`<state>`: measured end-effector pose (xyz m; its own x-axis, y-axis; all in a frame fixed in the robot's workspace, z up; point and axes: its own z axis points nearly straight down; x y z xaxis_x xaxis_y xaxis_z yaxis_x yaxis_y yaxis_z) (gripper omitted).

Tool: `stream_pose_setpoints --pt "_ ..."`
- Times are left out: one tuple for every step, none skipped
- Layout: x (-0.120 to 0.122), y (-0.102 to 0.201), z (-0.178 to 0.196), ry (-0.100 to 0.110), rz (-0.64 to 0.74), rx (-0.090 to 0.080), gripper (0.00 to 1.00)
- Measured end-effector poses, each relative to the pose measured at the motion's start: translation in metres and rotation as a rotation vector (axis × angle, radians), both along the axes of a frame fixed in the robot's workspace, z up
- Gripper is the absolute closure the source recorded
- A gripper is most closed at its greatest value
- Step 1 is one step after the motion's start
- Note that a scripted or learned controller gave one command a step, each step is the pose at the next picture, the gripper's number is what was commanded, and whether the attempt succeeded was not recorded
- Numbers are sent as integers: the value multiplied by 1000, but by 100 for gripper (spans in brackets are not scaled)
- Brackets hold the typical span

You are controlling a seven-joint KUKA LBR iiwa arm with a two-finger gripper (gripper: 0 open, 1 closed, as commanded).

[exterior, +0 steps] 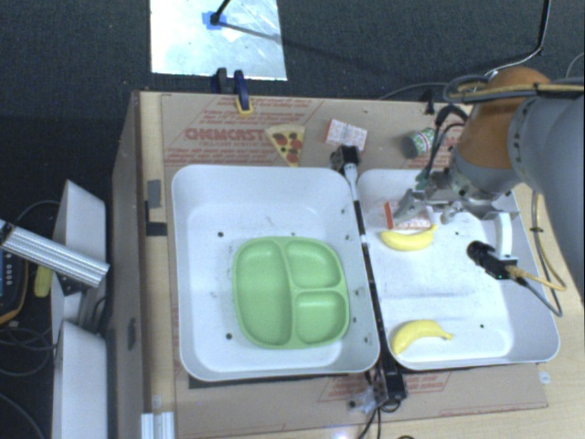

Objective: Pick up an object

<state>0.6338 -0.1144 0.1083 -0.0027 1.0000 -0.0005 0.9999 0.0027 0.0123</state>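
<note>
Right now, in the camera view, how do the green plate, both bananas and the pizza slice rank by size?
1. green plate, clearly largest.
2. far banana and near banana look alike; unranked.
3. pizza slice looks slightly smaller, but lies farther from the camera, so unsure.

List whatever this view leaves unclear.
- Upper banana: the gripper hangs right at its far side; contact unclear.
- Red item beside it: too small to identify.
- Right bin: far right corner hidden by the arm.
- Card behind the bins: print too small to read.
</note>
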Motion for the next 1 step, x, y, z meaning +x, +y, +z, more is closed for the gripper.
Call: stream_pose_setpoints --pt "13 20 -24 10 2 1 0"
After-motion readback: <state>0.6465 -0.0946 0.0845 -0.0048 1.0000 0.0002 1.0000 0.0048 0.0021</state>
